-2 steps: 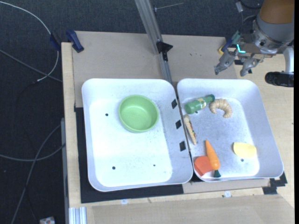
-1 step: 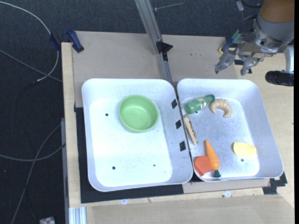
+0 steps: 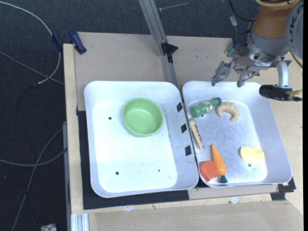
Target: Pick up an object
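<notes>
1. Objects to pick all sit in the right white bin (image 3: 276, 129): a green plastic bottle (image 3: 204, 107) lying on its side and a tan curled croissant-shaped toy (image 3: 227, 110) are the ones closest below the fingers, neither touching them.
2. Further down from the fingers are a thin beige stick-like piece (image 3: 195, 133), an orange toy carrot (image 3: 218, 162) overlapping a flat red-orange piece (image 3: 208, 170), and a pale yellow lemon-like piece (image 3: 251, 154).
3. The gripper (image 3: 226, 78) hangs over the bin's far rim with its fingers spread open, nothing between them.
4. The grey arm (image 3: 274, 20) comes in from the upper right, wrist pointing down.
5. A round green plastic bowl (image 3: 142, 116) sits in the left white bin (image 3: 96, 143), well away from the fingers.
</notes>
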